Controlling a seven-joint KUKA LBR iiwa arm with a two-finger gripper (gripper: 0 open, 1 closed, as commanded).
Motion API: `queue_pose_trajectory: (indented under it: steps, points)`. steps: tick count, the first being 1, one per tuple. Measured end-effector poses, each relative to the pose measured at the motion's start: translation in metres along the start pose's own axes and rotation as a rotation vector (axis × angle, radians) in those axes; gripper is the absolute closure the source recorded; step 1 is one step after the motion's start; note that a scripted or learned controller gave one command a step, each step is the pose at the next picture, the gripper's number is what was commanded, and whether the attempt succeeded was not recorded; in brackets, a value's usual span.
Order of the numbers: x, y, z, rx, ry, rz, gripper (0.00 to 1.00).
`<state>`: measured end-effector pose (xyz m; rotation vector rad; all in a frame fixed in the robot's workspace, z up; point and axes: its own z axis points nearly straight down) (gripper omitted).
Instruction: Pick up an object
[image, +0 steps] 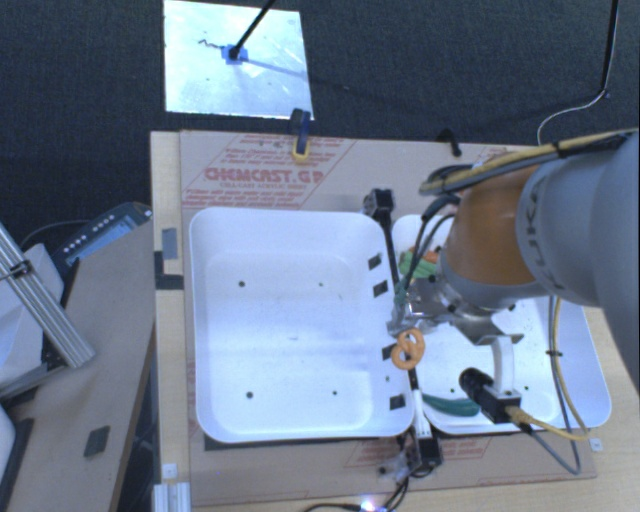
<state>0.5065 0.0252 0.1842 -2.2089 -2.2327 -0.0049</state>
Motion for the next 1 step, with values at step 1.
queue_pose_trajectory:
  steps: [1]
  points:
    - [0.031,-0.0184,-0.0958,-0.008,0.001,0.001,1.0]
